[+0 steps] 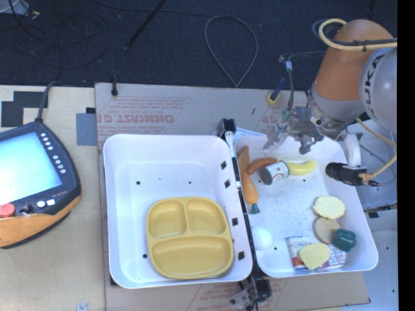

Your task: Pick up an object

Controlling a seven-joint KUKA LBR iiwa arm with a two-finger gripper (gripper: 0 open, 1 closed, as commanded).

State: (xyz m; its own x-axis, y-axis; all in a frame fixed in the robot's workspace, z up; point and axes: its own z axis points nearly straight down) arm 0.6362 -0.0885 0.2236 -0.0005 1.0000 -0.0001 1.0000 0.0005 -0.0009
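While the grey arm [363,63] with its orange band reaches in from 3 o'clock, the claw [293,138] hangs over the far edge of the right bin [363,251], fingers spread apart with nothing between them. Just beside it at about 6 o'clock lie a yellow banana [302,168], a small can [277,172] on its side and an orange sausage-like piece [258,165], all close together. A carrot [248,184] lies along the bin's left wall. Toward 5 o'clock sit two potato-like slices [329,207], a dark green piece [344,240], a yellow slice [314,256] on a printed packet [295,246], and a white ball [262,238] at the near-left corner. The left bin [123,173] holds a yellow divided tray [189,236]. A teach pendant [32,180] rests on the table [71,258] at 9 o'clock.
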